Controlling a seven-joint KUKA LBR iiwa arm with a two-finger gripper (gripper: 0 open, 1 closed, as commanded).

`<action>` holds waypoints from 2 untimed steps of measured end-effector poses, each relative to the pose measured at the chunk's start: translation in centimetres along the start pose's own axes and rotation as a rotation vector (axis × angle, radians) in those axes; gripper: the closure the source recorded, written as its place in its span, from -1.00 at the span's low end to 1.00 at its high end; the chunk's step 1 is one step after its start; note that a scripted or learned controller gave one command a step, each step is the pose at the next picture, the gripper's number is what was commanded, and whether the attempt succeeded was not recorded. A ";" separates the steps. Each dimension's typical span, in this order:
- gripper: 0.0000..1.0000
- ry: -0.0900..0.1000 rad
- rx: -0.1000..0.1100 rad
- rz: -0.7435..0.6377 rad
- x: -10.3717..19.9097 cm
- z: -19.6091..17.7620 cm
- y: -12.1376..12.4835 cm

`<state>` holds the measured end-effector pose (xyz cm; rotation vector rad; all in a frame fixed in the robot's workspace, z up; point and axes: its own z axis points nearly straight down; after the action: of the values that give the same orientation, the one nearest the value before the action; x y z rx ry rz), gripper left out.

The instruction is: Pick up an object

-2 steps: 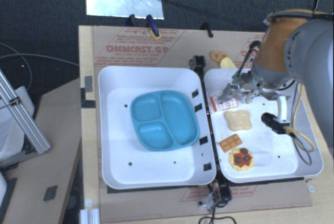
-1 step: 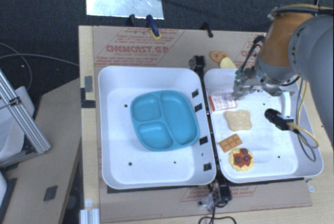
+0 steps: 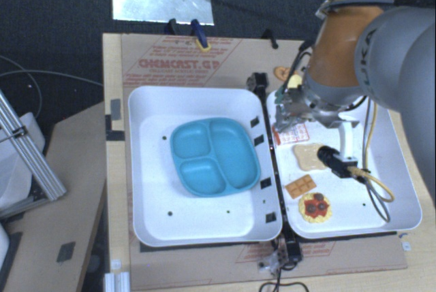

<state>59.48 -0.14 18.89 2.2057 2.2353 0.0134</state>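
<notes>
- Candidate objects lie in the right bin [image 3: 402,212]: a red-printed card [image 3: 294,133] near its upper left, a pale toast piece [image 3: 308,157] below that, a small waffle [image 3: 300,185] lower still, and a pizza piece [image 3: 315,207] nearest the front wall.
- The card lies closest under the tool [image 3: 289,109]; part of it is covered by the wrist, so we cannot tell whether there is contact.
- The toast lies just beside a black part [image 3: 337,162] with a yellow cable [image 3: 379,190] trailing toward the bin's front right.
- The waffle and the pizza piece lie near each other but apart, both clear of the arm.
- The tool hangs low over the upper left corner of the right bin, close to the divider [image 3: 267,148] between the bins. We cannot tell how it is set; the wrist body hides it from this camera.
- We see nothing lifted, so we judge no object is picked up yet.
- Step in hand, in our judgement: the descent or the grasp attempt on the card, not the lift.
- The next move calls for a firm closing on a flat, thin item. We expect this to be hard, as a card lying flush on the floor gives little edge to grip.
- Risk noted: the nearby bin wall and divider leave little room on that side.
- The left bin [image 3: 153,216] holds a blue divided plate [image 3: 214,155], well apart from the tool.
- Both bins rest on a cardboard sheet [image 3: 177,60] on the table [image 3: 68,168].
</notes>
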 end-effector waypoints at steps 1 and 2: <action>1.00 0.004 -0.013 -0.003 9.8 -16.1 -3.2; 1.00 -0.002 0.007 0.002 18.1 -11.4 -0.6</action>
<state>58.53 17.86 30.39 2.2102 2.2356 0.0040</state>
